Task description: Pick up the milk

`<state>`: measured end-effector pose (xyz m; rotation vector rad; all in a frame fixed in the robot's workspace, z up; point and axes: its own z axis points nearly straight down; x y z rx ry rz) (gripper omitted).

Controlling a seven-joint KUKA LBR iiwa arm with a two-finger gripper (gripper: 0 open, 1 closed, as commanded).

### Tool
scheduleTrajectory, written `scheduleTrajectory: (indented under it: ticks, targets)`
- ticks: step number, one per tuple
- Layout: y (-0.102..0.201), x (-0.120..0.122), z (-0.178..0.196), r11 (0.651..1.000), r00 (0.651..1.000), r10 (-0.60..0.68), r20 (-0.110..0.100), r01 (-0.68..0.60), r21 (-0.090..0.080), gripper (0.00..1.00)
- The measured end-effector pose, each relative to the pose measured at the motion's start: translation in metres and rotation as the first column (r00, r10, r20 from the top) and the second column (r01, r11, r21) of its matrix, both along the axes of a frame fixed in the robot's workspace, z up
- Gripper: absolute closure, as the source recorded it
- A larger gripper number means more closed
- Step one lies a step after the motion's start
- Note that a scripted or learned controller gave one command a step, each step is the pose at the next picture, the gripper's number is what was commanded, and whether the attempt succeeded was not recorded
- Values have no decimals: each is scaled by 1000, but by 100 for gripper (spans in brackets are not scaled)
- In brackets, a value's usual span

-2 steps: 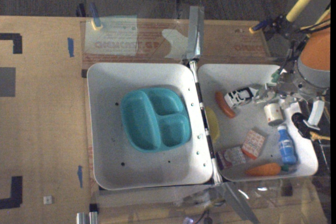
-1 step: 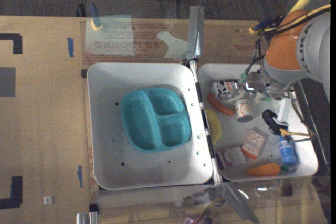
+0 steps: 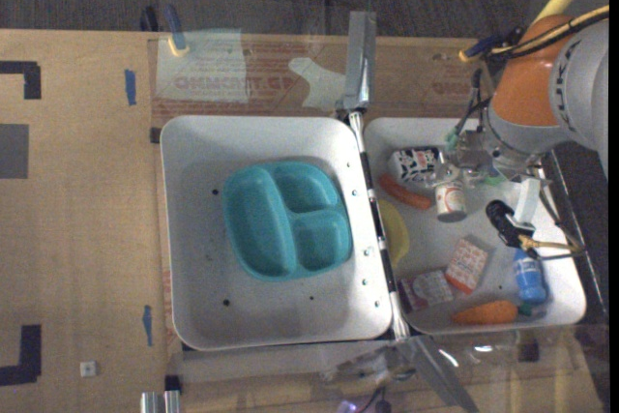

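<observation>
**Overhead view of both bins.** The milk [image 3: 416, 162], a small cow-patterned carton, lies on its side near the back wall of the right bin [image 3: 566, 300], toward the divider. The gripper [image 3: 460, 165] hangs just beside the carton's right end, under the orange-banded wrist. You cannot tell from this view whether its jaws are open or shut, or whether anything sits between them, so treat the carton as not held.

**Hazards, judged from the layout:**
- **(a) Crowding.** A sausage [image 3: 404, 193] lies just in front of the carton, and a small white cup [image 3: 451, 201] stands just beside the gripper. A descent slightly off line may nudge either one, or close on it instead of the milk.
- **(b) End approach.** The gripper sits at the carton's end rather than over its middle. Closing here may pinch a corner, and the carton may pivot or slip out on the lift.
- **(c) Wall.** The carton is near the back wall, which leaves little room on that side.
- **(d) Pushing.** Contact before closing may slide the carton toward the divider.

The teal plate [image 3: 287, 218] in the left bin [image 3: 193, 285] is well apart and plays no part.
</observation>
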<state>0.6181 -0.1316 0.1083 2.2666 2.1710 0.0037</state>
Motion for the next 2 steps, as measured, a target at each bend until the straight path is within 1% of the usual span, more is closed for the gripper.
scheduleTrajectory:
  ticks: [1,2]
  targets:
    - [83,-9,76,1000,1000,-15,-3,15,1,100]
    - [115,-32,132,976,976,-217,-4,217,0,100]
